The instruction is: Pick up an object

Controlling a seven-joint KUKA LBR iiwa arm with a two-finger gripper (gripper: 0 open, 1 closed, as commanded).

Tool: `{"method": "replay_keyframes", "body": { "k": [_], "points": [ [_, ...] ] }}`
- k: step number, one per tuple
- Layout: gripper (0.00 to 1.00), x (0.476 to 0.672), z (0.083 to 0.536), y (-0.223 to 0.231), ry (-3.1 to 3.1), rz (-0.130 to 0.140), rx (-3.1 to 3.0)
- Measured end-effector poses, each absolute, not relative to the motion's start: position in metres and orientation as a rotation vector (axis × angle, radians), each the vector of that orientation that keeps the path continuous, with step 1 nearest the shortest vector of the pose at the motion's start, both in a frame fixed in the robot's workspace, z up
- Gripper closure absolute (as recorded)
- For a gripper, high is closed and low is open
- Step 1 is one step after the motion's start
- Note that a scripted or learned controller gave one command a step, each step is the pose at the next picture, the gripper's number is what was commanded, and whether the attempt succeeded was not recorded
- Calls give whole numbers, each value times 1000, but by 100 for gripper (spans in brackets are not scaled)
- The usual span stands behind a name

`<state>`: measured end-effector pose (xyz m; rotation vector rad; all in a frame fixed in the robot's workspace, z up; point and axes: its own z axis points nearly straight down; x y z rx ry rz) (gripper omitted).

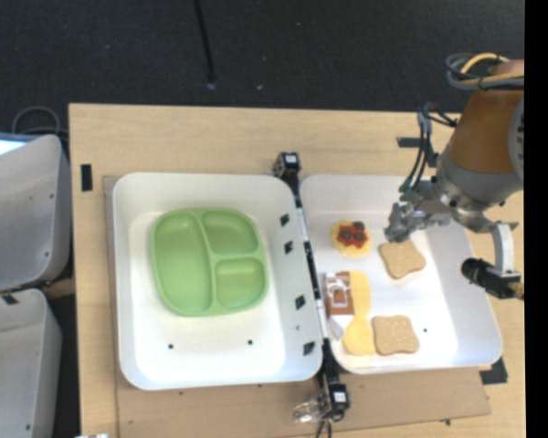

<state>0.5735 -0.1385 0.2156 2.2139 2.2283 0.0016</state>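
In the right bin (466, 322) lie several food pieces: a small round tart with red topping (351, 236), a slice of toast (402, 260), a second slice of toast (395, 334), a yellow piece (357, 336), and a brown-and-orange wrapped bar (339, 293) next to a yellow block (360, 290). My gripper (401, 222) hangs over the upper part of the right bin, just above the upper toast slice and to the right of the tart. Nothing shows between its tips.
The left bin (137, 336) holds a green plate with three compartments (208, 261). A black divider with clips (303, 263) runs between the bins. The arm's orange band (484, 135) and grey wrist fill the upper right. Grey chairs stand at the left.
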Motion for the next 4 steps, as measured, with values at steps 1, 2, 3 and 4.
{"method": "replay_keyframes", "body": {
  "k": [1, 2, 3, 4],
  "points": [
    [100, 588, 224, -88, 2228, 3, 2213],
    [100, 590, 238, -36, 2229, 5, 2212],
    [100, 602, 244, 11, 2228, 4, 2213],
    [100, 599, 250, 71, 2229, 2, 2214]
  ]
}}
